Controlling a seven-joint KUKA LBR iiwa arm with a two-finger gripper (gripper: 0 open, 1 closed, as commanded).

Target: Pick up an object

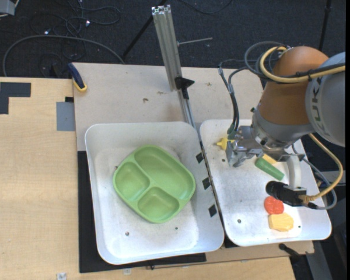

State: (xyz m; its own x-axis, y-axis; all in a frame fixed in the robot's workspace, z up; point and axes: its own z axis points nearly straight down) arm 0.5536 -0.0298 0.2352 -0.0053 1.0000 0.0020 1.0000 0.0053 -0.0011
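Gripper (238, 155) hangs low in the right bin (245, 226), its state impossible to tell; a green stick (269, 168) lies just right, a yellow piece (223, 143) just left

Reaches in from the right of the right bin (245, 229), grey upper link at the view's edge, orange band bulging above the wrist. Bends steeply down over that bin's far half. Hangs the gripper (238, 156) low over the bin's far left part, near its floor. Fingers too dark and crowded by cables to read as spread or closed.
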